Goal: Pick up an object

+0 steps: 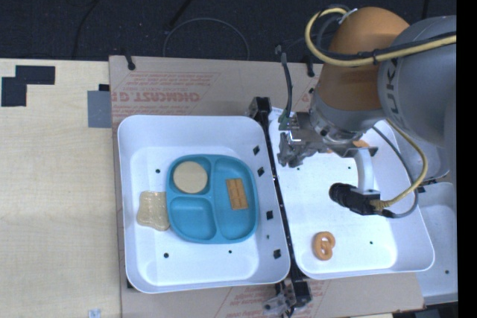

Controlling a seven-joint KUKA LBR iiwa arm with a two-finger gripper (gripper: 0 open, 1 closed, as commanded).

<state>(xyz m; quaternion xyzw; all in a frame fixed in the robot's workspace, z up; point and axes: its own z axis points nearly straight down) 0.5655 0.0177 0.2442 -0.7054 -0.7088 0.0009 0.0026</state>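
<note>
On a pale wood bench, the gripper [295, 149] hangs over the right bin's [402, 253] upper-left corner (grip unreadable). A pretzel [323, 245] lies below; the left bin [141, 264] bears a blue tray [212, 229].

Two white bins [141, 153] sit side by side on a cardboard sheet [186, 86] over a wooden bench [52, 197].

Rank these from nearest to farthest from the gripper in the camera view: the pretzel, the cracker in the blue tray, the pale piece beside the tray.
Measured from the gripper:
1. Cracker, in the blue tray's right compartment, left bin.
2. Pretzel, right bin, near its front edge.
3. Pale piece, against the tray's left side, left bin.
</note>
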